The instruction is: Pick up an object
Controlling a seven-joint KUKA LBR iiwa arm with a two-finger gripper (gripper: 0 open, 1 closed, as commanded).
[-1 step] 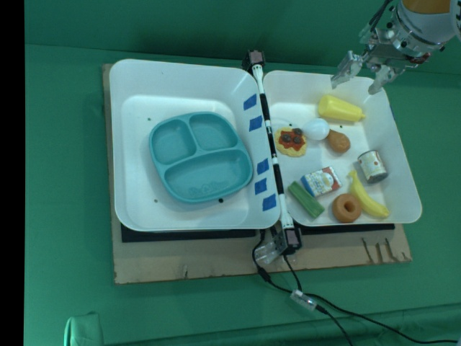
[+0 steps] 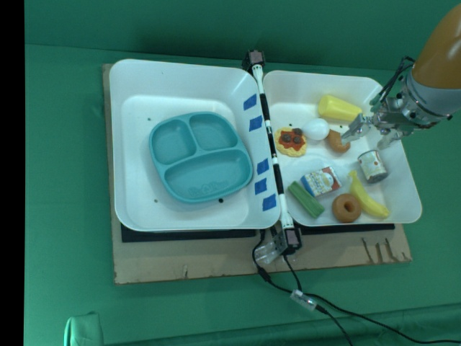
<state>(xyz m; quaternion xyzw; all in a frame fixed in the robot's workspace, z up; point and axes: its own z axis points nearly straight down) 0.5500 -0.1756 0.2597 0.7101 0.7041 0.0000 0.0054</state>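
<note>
My gripper (image 2: 369,135) hangs over the right bin (image 2: 403,215), near its far right side. It is open, with nothing between its fingers. The left finger (image 2: 354,130) sits right beside a small brown round pastry (image 2: 336,142). The right finger (image 2: 383,140) is just above a small tin can (image 2: 372,166) lying on its side. Also in this bin are a yellow wedge (image 2: 340,108), a white egg (image 2: 315,128), a red and yellow pizza piece (image 2: 291,141), a small carton (image 2: 321,182), a green stick (image 2: 306,199), a glazed donut (image 2: 346,208) and a banana (image 2: 368,197).
The left bin (image 2: 130,193) holds a teal divided plate (image 2: 201,156). A divider with blue tape marks (image 2: 263,153) runs between the bins. Cables (image 2: 310,305) trail off the bench's front edge.
</note>
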